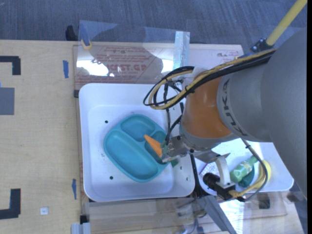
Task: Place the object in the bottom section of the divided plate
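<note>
A teal divided plate (130,147) lies in the left white bin (97,106). It has two small sections toward the top right and one large section toward the bottom left. An orange carrot-shaped object (153,144) sits at the plate's right rim, over the divider area. My gripper (166,152) is right beside the carrot at the plate's right edge, under the grey arm with its orange band (204,113). The carrot's lower end meets the gripper tip, but the arm hides how the tip stands.
The right bin (280,179) holds a green and blue object (242,172), partly behind the arm. Black and yellow cables (165,89) loop over the left bin's upper right. A clear plastic sheet (122,57) stands behind the bins.
</note>
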Robot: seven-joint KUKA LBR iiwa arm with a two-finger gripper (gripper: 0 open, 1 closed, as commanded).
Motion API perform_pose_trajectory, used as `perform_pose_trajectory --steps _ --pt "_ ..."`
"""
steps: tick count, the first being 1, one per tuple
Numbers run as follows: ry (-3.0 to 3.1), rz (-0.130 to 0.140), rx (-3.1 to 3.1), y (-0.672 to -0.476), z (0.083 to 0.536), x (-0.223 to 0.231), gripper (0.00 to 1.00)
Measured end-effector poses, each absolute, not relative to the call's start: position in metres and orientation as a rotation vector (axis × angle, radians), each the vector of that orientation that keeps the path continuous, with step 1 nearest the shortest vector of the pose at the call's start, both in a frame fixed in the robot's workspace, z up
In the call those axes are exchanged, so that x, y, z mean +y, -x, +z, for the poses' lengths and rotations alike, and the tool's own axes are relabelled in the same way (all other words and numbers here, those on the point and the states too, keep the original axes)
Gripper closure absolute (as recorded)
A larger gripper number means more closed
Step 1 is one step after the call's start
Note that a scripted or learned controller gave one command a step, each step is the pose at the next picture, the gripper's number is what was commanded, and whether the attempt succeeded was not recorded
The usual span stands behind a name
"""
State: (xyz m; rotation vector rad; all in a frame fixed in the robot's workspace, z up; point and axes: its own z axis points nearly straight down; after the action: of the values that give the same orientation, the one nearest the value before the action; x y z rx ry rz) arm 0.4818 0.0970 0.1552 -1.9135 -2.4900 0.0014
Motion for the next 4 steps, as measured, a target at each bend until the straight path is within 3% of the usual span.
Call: perform_pose_trajectory --steps 1,2,3,4 --pt "1.497 -0.003 -2.765 -0.493 0.274 0.141 1.00" --pt "2.000 -0.002 -2.425 -0.509 0.410 0.175 1.00" --pt "1.919 -0.002 -2.492 -0.512 0.435 0.132 1.00" --pt "2.381 0.001 -2.053 -0.519 0.434 0.108 1.00"
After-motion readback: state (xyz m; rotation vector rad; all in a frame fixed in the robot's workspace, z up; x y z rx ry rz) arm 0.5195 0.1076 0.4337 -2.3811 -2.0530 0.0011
